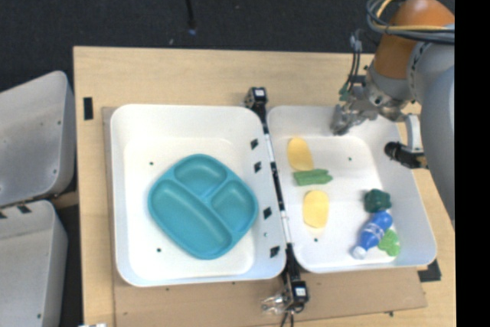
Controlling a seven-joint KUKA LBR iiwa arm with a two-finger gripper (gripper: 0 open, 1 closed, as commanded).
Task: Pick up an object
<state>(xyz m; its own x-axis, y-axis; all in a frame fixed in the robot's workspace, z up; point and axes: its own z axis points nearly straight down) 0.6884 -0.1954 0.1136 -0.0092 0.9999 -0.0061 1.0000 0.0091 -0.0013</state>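
Note:
In the right bin (pixel 337 256) lie two yellow oval pieces (pixel 299 153) (pixel 315 208), with a green pod-shaped piece (pixel 311 178) between them. Near the bin's right side sit a dark green lump (pixel 376 200), a blue and white bottle (pixel 370 234) and a small light green piece (pixel 390 243). My gripper (pixel 342 121) hangs over the far end of the right bin, above and to the right of the upper yellow piece. Nothing shows beneath it or in it.
The left bin (pixel 130 134) holds a teal divided plate (pixel 202 204). A row of black clips (pixel 269 165) runs along the seam between the bins. The grey arm with its orange band (pixel 409 34) fills the upper right. Grey chairs (pixel 31 142) stand at the left.

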